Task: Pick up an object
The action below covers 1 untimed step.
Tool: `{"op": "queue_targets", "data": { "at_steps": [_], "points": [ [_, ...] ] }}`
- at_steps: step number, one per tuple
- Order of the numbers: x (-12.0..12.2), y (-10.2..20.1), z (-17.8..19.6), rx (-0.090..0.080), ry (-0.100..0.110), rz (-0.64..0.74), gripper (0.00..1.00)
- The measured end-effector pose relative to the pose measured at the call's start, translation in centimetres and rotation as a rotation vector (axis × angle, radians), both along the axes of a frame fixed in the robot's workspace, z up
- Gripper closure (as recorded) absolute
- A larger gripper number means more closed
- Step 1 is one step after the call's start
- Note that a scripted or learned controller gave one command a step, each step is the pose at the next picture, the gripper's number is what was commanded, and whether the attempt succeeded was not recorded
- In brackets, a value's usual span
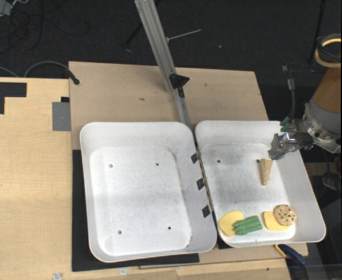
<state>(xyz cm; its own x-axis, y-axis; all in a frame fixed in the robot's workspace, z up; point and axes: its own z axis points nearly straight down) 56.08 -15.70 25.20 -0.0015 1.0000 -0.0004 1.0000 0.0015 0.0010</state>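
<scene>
The right bin (235,144) holds a tan cone-shaped piece (265,170) near its right side. Along its front edge lie a yellow piece (229,220), a green piece (247,225) leaning on it, and a round brown-speckled cookie (284,214) on another yellow piece (275,223). My gripper (277,146) hangs over the right bin's far right part, just above and slightly right of the cone's wide end. Nothing shows between its fingers.
The left bin (136,185) lies beside the right one, joined by black clips (198,182). A slanted metal rail (162,54) rises behind the bins. Light wooden bench surface extends to the left.
</scene>
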Motion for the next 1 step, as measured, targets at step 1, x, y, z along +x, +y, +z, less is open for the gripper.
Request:
{"op": "queue_targets", "data": {
  "at_steps": [1],
  "points": [
    [-0.11,5.82,0.15,0.003,0.004,0.003,1.0]
  ]
}}
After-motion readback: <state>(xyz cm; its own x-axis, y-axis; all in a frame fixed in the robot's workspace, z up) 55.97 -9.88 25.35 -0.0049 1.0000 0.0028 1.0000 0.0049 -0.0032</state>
